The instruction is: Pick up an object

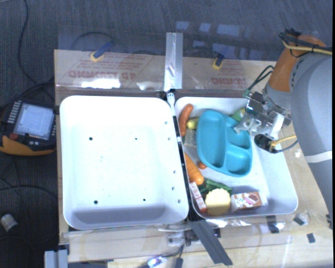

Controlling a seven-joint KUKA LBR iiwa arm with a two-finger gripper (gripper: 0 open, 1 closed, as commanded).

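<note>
Hovering claw above smooth, two-compartment blue plastic tray.

left bin is showing plain white with a few small dark dots. right bin is showing white too. divided tray is reading bright blue. carrots and are showing orange. block is showing pale yellow; carton is showing red with white. worktop is showing tan with faded red print. arm band is showing orange, arm grey. floor is showing dark grey.
</note>
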